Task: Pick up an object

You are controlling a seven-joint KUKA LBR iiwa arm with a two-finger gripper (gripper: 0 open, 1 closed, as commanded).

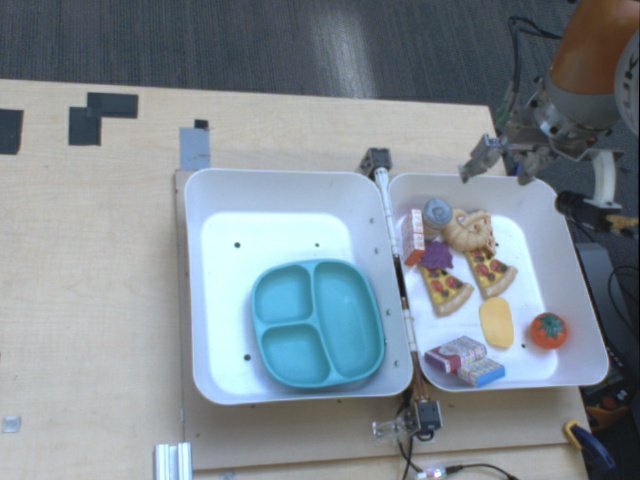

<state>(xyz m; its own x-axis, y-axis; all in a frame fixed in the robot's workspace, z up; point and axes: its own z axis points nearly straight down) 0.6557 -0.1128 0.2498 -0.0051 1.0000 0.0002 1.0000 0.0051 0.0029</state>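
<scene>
Camera view shows the left bin (215,268) with a blue divided plate (318,322), rigid but wide and shallow, hard to grip except at its rim. Right bin (575,268) holds small toy food: two pizza slices (447,288), a yellow piece (496,322), a tomato (548,330). The tomato looks light, firm and round, lying apart near the right wall, so I judge it easiest, taken across its middle. Gripper (497,164) hangs above the far rim, fingers spread and holding nothing.

Robotics lab, by look of it: pale wooden bench (90,268) with black tape markers (100,116), two white bins (200,268) clamped side by side, loose cables (600,218) at right, grey carpet (250,18) behind.
</scene>
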